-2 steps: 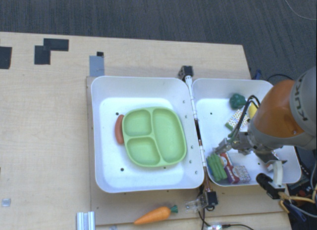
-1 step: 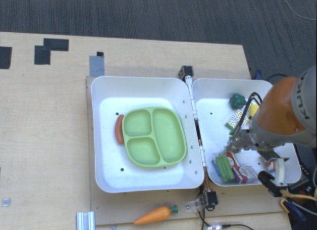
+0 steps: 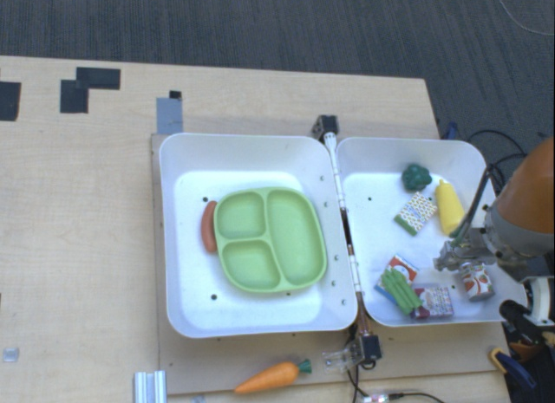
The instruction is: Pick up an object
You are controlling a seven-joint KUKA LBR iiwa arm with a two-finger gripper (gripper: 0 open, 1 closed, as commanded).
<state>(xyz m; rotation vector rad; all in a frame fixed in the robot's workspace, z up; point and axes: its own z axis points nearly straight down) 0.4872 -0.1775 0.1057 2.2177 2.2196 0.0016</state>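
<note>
Clutter is the risk: the gripper (image 3: 458,260) hovers at the right bin's (image 3: 373,154) lower right edge, just beside a small red-and-white can (image 3: 476,284), with a pink packet (image 3: 436,301) and green beans (image 3: 399,290) close by. Whether its fingers are open I cannot tell. Descending here, I judge it could strike the wall or nudge the can aside.
</note>
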